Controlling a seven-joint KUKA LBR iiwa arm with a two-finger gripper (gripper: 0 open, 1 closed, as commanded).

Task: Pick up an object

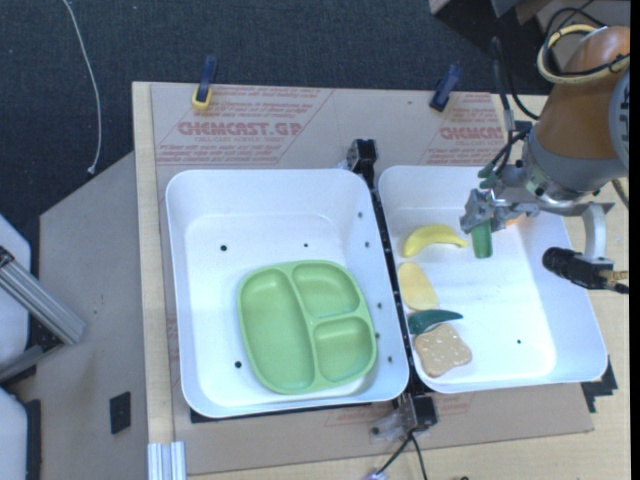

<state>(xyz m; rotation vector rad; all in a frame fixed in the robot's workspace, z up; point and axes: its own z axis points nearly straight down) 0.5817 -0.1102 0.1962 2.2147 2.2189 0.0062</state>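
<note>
The tool (483, 236) hangs just right of the yellow banana (433, 238) in the right bin (540, 363); whether its fingers are apart, I cannot tell. Descending here, it may nudge the banana toward the yellow chip (418, 286) below it and close on nothing.

Probably lab, clamped board (300, 128), bins (200, 208)

hidden and cut-off parts

the arm (585, 88) is cut by the right edge, so its upper part is out of frame. the pincer (482, 230) is seen from above, its fingers too small and crowded to tell whether they are apart or closed. it covers part of the right bin (560, 368) floor beside the banana (432, 238). the teal piece (433, 319) is too small to identify, and overlaps the toast (441, 349) edge.
</note>
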